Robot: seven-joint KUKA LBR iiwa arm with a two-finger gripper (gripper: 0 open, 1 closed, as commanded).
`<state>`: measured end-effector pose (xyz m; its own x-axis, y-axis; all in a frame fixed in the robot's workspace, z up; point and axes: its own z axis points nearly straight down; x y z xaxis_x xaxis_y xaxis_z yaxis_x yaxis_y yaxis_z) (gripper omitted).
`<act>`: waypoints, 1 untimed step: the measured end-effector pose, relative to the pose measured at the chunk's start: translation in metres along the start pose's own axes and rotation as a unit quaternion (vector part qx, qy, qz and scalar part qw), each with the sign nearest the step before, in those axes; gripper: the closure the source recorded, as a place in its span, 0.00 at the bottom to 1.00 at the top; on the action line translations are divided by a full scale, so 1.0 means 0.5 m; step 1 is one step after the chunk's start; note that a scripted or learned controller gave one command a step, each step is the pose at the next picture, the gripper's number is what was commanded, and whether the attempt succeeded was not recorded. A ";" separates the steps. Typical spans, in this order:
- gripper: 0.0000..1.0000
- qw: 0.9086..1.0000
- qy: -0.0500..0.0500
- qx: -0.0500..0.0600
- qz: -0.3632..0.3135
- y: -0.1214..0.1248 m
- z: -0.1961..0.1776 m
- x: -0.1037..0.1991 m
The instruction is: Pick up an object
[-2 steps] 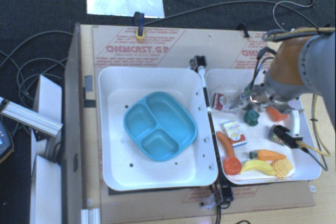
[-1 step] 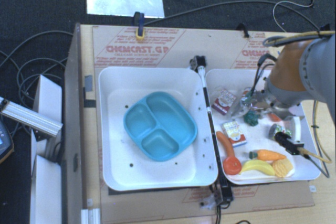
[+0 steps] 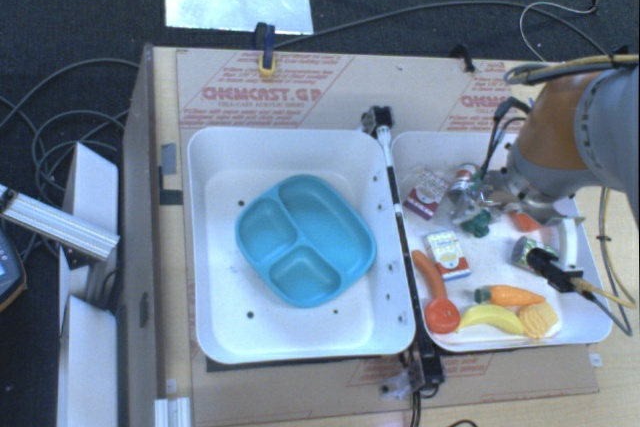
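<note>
Low in the right bin (image 3: pixel 590 310), the gripper (image 3: pixel 470 205) sits by a green toy (image 3: pixel 478 226). Whether it grasps anything, I cannot tell. A blue divided plate (image 3: pixel 304 239) fills the left bin (image 3: pixel 225 315).

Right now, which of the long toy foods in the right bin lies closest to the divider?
The sausage, reddish-orange, lying right beside the divider. The banana and carrot sit further right.

Bench (image 3: pixel 300 80) under two white bins (image 3: pixel 215 245)

"CHEMCAST GP" in red, repeated across the brown protective sheet (image 3: pixel 300 80) under the bins.
</note>
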<state>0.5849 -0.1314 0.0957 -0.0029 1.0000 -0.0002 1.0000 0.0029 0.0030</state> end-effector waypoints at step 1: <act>1.00 1.000 0.001 -0.001 -0.001 -0.077 -0.192 0.196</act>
